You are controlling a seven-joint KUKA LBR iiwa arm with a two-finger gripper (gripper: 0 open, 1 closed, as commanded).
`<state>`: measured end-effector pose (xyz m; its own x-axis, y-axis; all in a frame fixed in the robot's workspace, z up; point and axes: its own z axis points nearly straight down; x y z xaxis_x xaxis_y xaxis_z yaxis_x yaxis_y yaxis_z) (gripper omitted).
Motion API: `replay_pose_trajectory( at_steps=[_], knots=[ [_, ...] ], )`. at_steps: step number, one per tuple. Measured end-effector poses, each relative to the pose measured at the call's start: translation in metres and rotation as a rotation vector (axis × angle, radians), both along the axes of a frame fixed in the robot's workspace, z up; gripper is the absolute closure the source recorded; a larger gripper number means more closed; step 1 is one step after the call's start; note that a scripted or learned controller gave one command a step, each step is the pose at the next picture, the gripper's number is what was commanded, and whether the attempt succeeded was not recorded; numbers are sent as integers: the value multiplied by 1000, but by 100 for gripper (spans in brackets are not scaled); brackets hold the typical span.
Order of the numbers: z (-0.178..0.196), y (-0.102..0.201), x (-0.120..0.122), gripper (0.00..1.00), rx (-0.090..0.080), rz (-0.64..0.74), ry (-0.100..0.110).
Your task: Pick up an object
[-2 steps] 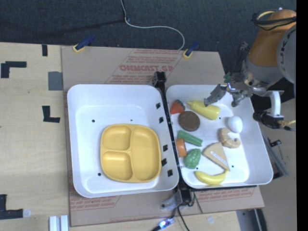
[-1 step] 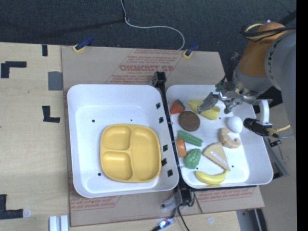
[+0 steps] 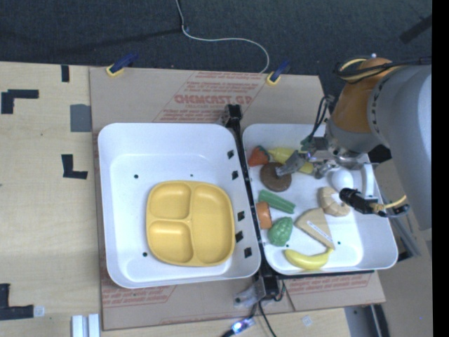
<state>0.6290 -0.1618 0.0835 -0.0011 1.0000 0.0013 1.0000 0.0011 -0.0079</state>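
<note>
Two white bins sat side by side on the tabletop (image 3: pixel 49 188): the left bin (image 3: pixel 116 188) held one yellow divided plate (image 3: pixel 190 222), the right bin (image 3: pixel 375 248) a heap of toy food, nearest a banana (image 3: pixel 306 259), then a green piece (image 3: pixel 280 231) and a pale wedge (image 3: pixel 315 227). Farther back, the tool (image 3: pixel 295 163) hung just above a brown round piece (image 3: pixel 276 177); I couldn't tell how wide it stood.

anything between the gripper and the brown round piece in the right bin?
Nothing visible. The gripper sits in the right bin right at the brown round piece, on its upper right edge. The closest neighbours lie beside it: an orange piece up-left, a yellow piece above, a green stick below.
</note>
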Motion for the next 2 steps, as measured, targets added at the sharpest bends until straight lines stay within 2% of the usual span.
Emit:
replay_pose_trajectory(
  at_steps=[1, 2],
  knots=[
    [0, 0, 1, 0, -1, 1, -4],
    [10, 2, 3, 100, 1, 2, -9]
  ],
)
